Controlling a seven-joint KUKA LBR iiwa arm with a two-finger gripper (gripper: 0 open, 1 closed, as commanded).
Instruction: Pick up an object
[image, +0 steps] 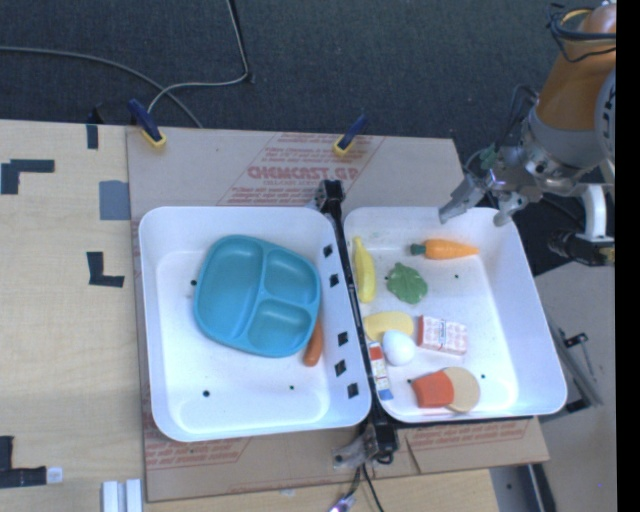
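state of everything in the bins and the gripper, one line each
gripper: open, holding nothing, above right bin's far edge
blue plate: flat in left bin
carrot: lying in right bin
banana: lying by the divider
white egg: resting among the toys

Even, bright overhead light. Both white bins (165, 300) near blown out; soft short shadows under the blue plate (257, 296). Gripper (484, 203) slightly motion-soft. Dark carpet behind it underexposed. Overall mild grain.
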